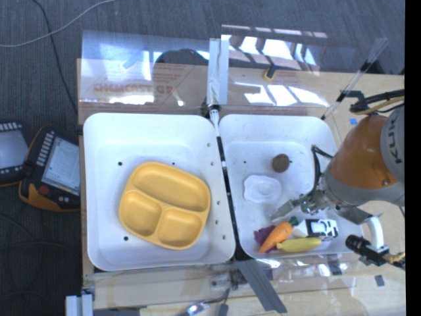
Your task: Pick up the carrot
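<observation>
The carrot (275, 235), orange with a green top, lies near the front edge of the right bin (299, 137), tilted with its tip toward the lower left. A purple item (262, 232) touches it on the left, and a yellow piece of toy food (301, 244) lies along its right side. My gripper (300, 207) hangs just above and slightly right of the carrot's green end, low over the bin floor. Nothing shows as held in it.
A white fried-egg toy (262, 188) and a brown ball (281, 162) lie in the middle of the right bin. A black-and-white item (322, 228) sits under the arm. The left bin (105, 143) holds a yellow divided plate (164, 204).
</observation>
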### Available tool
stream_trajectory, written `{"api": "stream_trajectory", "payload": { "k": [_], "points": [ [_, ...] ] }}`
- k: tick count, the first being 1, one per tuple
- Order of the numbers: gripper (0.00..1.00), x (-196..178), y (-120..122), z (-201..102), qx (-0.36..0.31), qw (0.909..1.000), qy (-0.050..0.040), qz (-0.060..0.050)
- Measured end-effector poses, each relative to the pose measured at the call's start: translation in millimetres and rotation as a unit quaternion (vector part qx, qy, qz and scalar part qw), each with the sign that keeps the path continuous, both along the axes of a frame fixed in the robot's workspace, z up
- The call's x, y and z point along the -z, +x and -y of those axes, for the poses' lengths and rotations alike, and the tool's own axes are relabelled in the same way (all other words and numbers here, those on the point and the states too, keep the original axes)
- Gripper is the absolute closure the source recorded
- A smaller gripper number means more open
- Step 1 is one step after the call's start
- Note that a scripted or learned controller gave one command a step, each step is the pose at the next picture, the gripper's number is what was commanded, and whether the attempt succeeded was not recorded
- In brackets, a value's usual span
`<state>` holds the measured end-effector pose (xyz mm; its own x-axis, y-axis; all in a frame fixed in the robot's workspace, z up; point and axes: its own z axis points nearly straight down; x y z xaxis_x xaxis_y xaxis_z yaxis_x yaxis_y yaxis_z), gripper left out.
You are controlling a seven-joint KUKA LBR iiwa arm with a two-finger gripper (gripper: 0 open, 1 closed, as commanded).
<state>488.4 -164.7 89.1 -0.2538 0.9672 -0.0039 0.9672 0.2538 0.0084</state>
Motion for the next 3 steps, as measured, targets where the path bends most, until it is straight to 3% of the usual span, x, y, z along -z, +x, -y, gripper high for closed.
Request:
{"api": "stream_trajectory", "payload": {
  "k": [1, 2, 3],
  "points": [
    [0.00, 0, 8, -5, 0.111, 0.9939, 0.0026, 0.000],
    [0.00, -35, -5, -32, 0.106, 0.9943, 0.0021, -0.008],
    [0.00, -22, -5, -27, 0.045, 0.9990, 0.0014, -0.009]
  ]
}}
